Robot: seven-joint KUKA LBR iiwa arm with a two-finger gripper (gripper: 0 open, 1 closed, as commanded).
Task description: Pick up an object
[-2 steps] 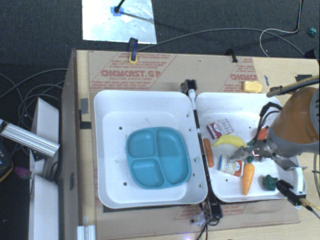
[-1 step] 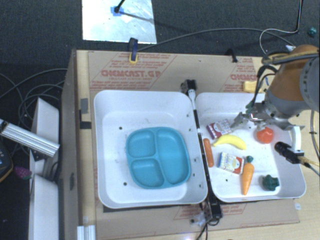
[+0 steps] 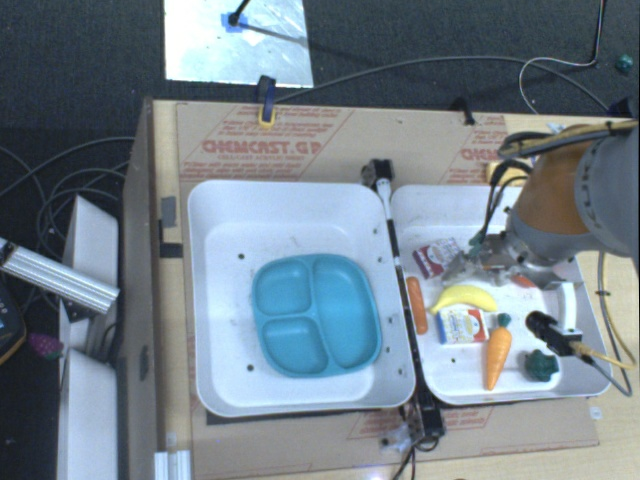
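Gripper (image 3: 470, 263) sits in right bin (image 3: 447, 213), just far of banana (image 3: 468, 297), beside red-white packet (image 3: 434, 259); can't tell its grip state.

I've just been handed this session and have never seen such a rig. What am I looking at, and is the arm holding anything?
A single camera fixed above the bench looks down at a slant. The grey arm with the orange band reaches in from the right. Its gripper is low over the right bin, just above a banana and beside a red-and-white packet. I cannot see anything held. That bin also has a carrot, a small carton, an orange stick by its left wall and a dark green piece. The left bin holds a blue divided plate.
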